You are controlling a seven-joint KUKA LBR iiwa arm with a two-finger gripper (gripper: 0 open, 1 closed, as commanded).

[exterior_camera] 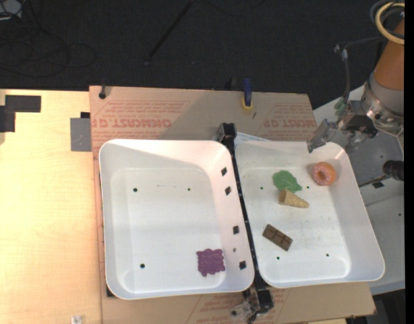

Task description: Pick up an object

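Two shallow white bins on printed cardboard.
We cannot read its mirrored red lettering; the pincer's state is unclear above the pink ring doughnut.

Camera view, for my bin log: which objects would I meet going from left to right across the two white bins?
Purple bumpy piece in the left bin, then in the right bin: brown chocolate bar, green leafy piece, pink-and-orange donut.
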